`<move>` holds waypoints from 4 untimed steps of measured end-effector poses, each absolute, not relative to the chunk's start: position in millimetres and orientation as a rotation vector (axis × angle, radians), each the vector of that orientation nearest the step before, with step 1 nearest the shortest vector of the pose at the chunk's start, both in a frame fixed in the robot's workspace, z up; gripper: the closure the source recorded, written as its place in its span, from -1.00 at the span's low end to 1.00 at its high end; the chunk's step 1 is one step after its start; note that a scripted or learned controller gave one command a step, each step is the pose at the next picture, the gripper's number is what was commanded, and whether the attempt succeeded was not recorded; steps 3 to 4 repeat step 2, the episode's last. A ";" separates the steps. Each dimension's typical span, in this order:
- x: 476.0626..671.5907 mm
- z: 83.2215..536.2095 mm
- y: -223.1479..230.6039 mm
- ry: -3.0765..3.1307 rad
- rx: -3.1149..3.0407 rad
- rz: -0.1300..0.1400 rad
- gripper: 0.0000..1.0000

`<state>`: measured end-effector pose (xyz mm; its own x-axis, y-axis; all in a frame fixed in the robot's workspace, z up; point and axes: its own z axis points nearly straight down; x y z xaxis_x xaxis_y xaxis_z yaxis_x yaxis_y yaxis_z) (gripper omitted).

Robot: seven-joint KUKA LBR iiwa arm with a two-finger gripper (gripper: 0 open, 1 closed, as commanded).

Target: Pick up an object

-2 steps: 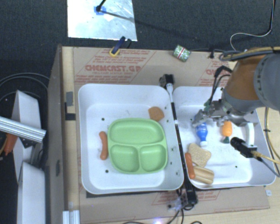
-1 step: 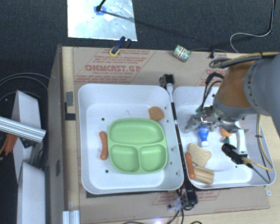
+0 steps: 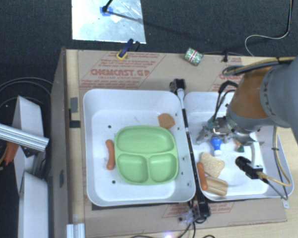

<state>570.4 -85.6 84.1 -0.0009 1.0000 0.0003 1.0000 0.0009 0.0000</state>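
Note:
My gripper (image 3: 216, 133) is low over the back left part of the right bin (image 3: 268, 190). Right beneath it, on the near side, lies a small blue and white object (image 3: 216, 144). I cannot make out whether the gripper touches it. In front of that object lie a pale toast slice (image 3: 212, 164), a red sausage (image 3: 202, 176) and a tan bread roll (image 3: 216, 186). The grey arm with its orange band (image 3: 248, 100) reaches in from the right.
The left bin (image 3: 97, 133) holds a green divided plate (image 3: 146, 153), an orange sausage (image 3: 110, 154) to its left and a brown round piece (image 3: 166, 120) at its back right. A black divider rail (image 3: 185, 123) runs between the bins.

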 end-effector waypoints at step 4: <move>549.6 184.9 -29.8 -2.227 -2.218 -0.004 1.00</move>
